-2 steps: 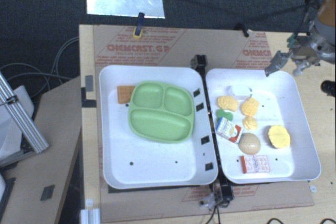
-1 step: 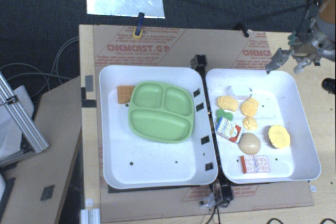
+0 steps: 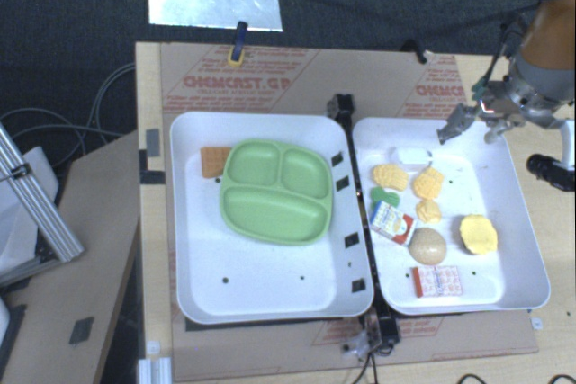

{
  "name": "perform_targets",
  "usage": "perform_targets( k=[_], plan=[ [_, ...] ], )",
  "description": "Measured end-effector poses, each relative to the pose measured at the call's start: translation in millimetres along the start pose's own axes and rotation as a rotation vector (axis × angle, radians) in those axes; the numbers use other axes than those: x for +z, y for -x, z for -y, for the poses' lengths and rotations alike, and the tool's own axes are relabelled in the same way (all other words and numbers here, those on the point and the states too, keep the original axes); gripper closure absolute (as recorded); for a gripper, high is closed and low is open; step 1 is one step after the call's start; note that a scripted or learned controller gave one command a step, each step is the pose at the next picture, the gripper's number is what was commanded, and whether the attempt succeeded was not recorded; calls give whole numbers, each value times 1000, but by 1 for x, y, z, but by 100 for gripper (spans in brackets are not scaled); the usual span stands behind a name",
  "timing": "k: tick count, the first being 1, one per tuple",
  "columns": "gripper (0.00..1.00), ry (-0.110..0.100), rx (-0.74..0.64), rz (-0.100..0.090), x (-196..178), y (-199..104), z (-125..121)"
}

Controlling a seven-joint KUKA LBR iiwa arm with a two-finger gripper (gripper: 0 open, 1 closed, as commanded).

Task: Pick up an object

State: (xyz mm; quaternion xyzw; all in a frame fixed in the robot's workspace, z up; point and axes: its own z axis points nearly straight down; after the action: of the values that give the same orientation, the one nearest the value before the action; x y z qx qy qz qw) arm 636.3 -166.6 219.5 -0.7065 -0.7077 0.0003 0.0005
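White right bin (image 3: 513, 193) holds round yellow object (image 3: 479, 235).

The arm (image 3: 549, 40), seen past the far right corner of the right bin (image 3: 517, 193), has a broad orange band over a grey metal wrist collar (the collar looks glossy, with pale highlights). Dark cables run down beside the band on the side nearer the bin. Below the collar sits a small grey gripper (image 3: 472, 126) with a tiny red and white spot on its body. Its two jaws are slim, grey and splayed apart, one toward the bin's far edge.
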Motion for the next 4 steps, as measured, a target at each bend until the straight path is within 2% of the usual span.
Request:
perform_targets(
  k=[1,2,3,4],
  plan=[
    [0,0,-4,0,48,-6,-8],
    [0,-2,-4,-1,108,-14,-5],
    [0,10,-3,2,131,-13,-8],
    [100,5,-6,1,121,-13,-7]
  ],
)
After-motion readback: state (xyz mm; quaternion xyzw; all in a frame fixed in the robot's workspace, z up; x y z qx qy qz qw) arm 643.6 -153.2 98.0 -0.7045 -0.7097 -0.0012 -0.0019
